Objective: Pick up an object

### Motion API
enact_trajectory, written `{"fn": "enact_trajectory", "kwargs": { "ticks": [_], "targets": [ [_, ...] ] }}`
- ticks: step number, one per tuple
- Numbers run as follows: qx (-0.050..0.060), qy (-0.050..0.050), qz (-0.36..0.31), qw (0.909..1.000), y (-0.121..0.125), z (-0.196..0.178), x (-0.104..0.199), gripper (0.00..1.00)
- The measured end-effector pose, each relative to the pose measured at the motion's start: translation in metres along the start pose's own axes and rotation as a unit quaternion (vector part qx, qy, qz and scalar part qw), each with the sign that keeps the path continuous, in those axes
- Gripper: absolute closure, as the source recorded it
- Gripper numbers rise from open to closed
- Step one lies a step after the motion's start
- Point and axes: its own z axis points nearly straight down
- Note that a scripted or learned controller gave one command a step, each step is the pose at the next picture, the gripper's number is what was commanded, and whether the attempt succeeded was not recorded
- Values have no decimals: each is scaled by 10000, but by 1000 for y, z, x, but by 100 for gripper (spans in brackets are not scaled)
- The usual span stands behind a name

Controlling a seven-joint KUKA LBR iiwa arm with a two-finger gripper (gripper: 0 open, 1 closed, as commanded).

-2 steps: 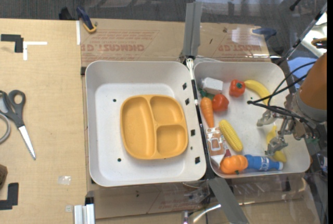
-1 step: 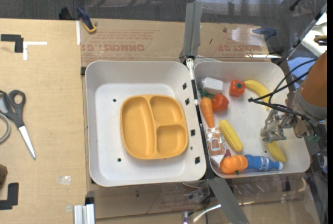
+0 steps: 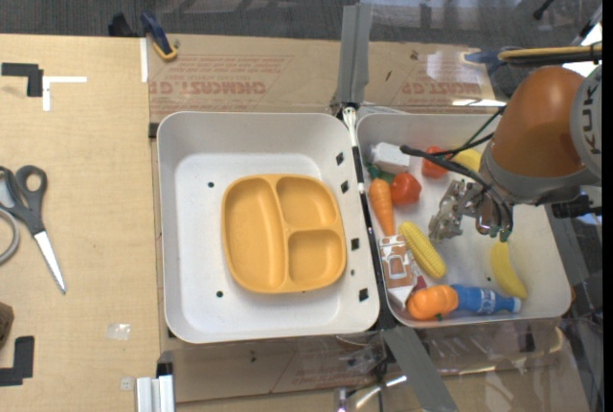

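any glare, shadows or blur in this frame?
Camera view: even overhead light, soft shadow inside the left bin's rim and under the yellow plate; pale glare streaks on the clear sheet behind the right bin; the gripper is slightly soft, and the scissors are sharp.

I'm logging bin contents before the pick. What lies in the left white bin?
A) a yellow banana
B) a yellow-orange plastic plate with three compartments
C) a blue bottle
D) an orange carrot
B: the yellow-orange three-compartment plastic plate sits alone in the left white bin, while the toy foods are in the right white bin.
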Motion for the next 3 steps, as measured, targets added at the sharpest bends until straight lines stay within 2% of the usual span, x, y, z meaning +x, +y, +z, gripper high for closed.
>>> {"fn": "enact_trajectory", "kwargs": {
  "ticks": [1,2,3],
  "targets": [
    [5,-20,-1979,9802,-70,-82,-66,100],
    [1,-16,-1978,9802,-70,-81,-66,0],
    [-2,-7,-2093,9779,-75,-1,-47,0]
  ]
}}
